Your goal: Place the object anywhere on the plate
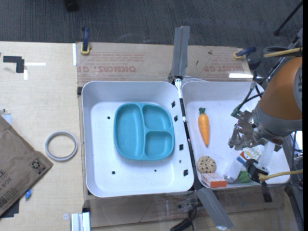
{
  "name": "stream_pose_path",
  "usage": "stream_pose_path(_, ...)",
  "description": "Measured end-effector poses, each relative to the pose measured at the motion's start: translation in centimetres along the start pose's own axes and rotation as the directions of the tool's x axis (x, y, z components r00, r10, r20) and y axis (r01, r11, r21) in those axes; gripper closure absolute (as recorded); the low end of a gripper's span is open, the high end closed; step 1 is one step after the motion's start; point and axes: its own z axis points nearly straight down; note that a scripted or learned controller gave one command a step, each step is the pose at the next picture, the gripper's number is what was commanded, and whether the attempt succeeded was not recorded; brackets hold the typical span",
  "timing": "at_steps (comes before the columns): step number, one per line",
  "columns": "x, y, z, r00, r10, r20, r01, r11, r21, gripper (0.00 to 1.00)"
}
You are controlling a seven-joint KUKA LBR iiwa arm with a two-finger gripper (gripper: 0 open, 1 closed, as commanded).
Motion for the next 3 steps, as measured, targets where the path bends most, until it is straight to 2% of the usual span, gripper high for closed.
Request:
stream_pose_path(1, 9.6, 3.5, -6.8, 0.996, -0.086, 0.0, 0.086, 0.996, -0.001, 1.0)
stream_pose_path(2, 14.0, -4.0, 0.0, 0.997, -0.08, 0.002, 0.08, 0.997, 0.002, 1.0)
stream_pose_path(3, 20.9, -3.5, 2.2, 0.999, 0.05, 0.002, -0.05, 0.999, 0.0, 1.0)
